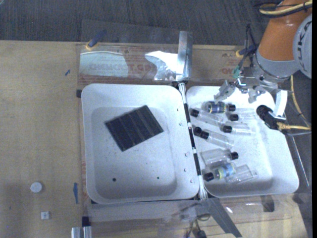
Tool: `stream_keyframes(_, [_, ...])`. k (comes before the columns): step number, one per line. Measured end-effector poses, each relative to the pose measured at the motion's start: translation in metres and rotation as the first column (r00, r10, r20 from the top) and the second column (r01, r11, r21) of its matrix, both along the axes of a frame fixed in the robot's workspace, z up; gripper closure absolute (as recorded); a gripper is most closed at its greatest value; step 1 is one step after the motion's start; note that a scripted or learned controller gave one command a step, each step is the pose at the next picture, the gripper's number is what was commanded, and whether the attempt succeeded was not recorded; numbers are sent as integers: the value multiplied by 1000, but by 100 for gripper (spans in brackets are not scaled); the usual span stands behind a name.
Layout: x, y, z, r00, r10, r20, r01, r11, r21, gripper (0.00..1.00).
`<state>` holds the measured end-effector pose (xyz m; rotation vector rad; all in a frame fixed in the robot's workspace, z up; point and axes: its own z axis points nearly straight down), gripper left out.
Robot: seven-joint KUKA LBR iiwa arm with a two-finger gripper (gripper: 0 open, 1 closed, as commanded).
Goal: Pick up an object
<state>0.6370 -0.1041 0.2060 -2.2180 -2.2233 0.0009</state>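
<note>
On the near left of the bench point(39, 133), a small pale disc point(35, 186) and a tiny square bit point(45, 214), well apart from both bins. Just beyond, the left bin point(143, 168), with a dark ribbed panel point(133, 127) lying flat and skewed near its middle. Beside it, touching along the middle seam, the right bin point(270, 158), holding a scatter of small clear vials point(213, 138), black-capped, all on their sides. Nearest in that bin, a labelled vial point(225, 172) with blue and yellow on it, touching a clear one on its right. A little further, a clear vial point(220, 156), cap toward the right. Further again, two more by the seam and one toward the bin's middle. At the bin's far end, a second labelled vial point(217, 107), with a few black caps close around it. Just past that far end, the gripper point(237, 94), fingers spread open, nothing between them, hanging over the right bin's far rim near the second labelled vial. Behind it, the arm point(280, 33) with its orange band, off to the right. Farthest back, crumpled clear film point(161, 66) and an upright metal strip point(184, 53) beyond the bins.
</note>
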Motion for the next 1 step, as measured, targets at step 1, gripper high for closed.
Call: stream_keyframes(1, [-19,-47,-84,997,-83,6,83,997,-1,0])
